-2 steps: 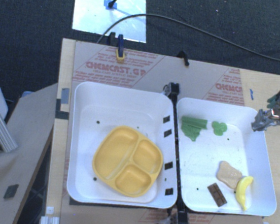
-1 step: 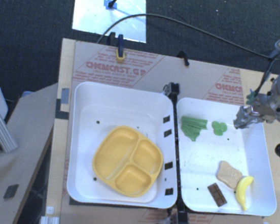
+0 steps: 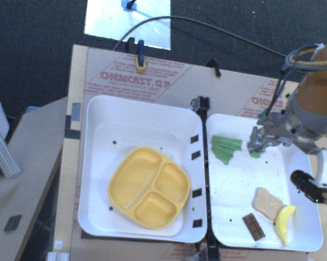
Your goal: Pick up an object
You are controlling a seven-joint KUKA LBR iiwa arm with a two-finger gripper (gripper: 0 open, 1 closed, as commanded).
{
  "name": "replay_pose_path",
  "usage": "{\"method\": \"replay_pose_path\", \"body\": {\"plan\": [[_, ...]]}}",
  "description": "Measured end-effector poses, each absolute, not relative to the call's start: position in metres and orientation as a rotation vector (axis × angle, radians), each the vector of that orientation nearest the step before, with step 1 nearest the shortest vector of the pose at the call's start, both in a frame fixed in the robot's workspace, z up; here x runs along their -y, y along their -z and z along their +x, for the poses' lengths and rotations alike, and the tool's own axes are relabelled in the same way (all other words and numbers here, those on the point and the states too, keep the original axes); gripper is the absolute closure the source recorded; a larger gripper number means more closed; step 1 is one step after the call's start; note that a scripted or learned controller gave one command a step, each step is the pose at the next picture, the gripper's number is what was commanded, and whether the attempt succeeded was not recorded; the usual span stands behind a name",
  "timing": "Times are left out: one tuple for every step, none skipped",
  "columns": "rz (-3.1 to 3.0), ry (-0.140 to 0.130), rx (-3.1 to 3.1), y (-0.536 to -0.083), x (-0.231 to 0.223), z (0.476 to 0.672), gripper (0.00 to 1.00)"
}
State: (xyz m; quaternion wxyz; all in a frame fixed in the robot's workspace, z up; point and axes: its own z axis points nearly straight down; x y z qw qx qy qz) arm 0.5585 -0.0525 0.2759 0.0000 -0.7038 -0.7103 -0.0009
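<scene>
My gripper (image 3: 260, 143) hangs over the upper part of the right bin (image 3: 227, 237), coming in from the right under the grey and orange arm. A small green piece (image 3: 255, 152) shows right at its tip; I cannot tell whether it is held or lying on the bin floor. A larger green leafy item (image 3: 226, 147) lies just left of it. Lower in the same bin lie a tan toast-like piece (image 3: 267, 203), a yellow banana (image 3: 284, 224) and a brown bar (image 3: 253, 226).
The left bin (image 3: 98, 148) holds a yellow divided tray (image 3: 150, 186). A black divider with clips (image 3: 202, 162) runs between the bins. A black part on a white bracket (image 3: 308, 185) juts over the right bin's right side.
</scene>
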Motion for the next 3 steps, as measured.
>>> {"method": "replay_pose_path", "body": {"plan": [[-2.21, 0.003, 2.232, -0.275, -0.003, 0.551, 1.0], [-2.212, 0.003, 2.232, -0.274, -0.052, 0.549, 1.0], [-2.211, 0.002, 2.23, -0.263, -0.095, 0.551, 1.0]]}}
